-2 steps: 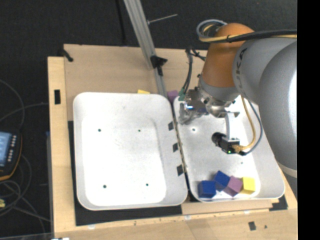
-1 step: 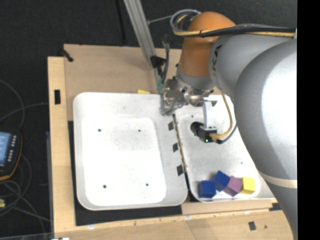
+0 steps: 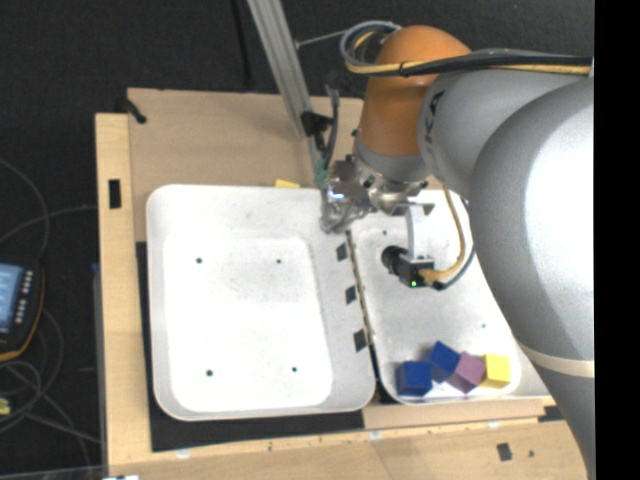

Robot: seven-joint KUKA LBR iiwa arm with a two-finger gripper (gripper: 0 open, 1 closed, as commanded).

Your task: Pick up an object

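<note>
Grey arm (image 3: 520,168) overhead; small coloured blocks (image 3: 455,366) clustered in right white bin (image 3: 470,308); pincer (image 3: 335,208) state unclear.

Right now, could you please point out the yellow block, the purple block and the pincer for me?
yellow block (image 3: 497,370): camera view, on its top face.
purple block (image 3: 467,369): camera view, on its top face.
pincer (image 3: 334,211): camera view, at its tip, over the bins' shared edge.

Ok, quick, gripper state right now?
Gripper: cannot be told; it sits over the divide at the bins' far end, well away from the blocks.
</note>
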